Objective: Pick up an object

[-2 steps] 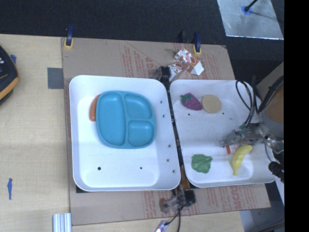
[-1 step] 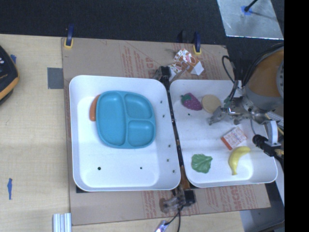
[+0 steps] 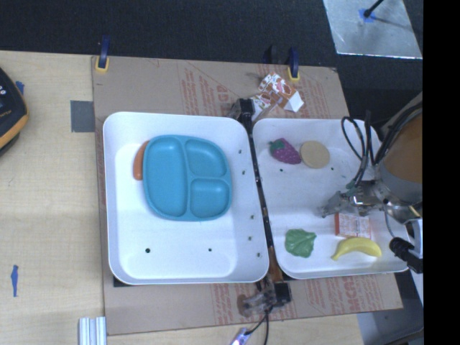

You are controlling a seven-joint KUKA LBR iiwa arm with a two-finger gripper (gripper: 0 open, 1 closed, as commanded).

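White bins (image 3: 115,192): two; blue tray (image 3: 188,177), banana (image 3: 357,248): one each.

Left bin (image 3: 122,192): a blue divided tray (image 3: 188,177) is held, with an orange item (image 3: 137,162) tucked at its left edge.
Right bin (image 3: 302,200): a purple toy (image 3: 285,151) and a tan disc (image 3: 315,154) are seen far; a green toy (image 3: 300,242) and a yellow banana (image 3: 356,248) near.
Hand (image 3: 343,203): positioned over the right bin, just beside a red-and-white packet (image 3: 353,226).
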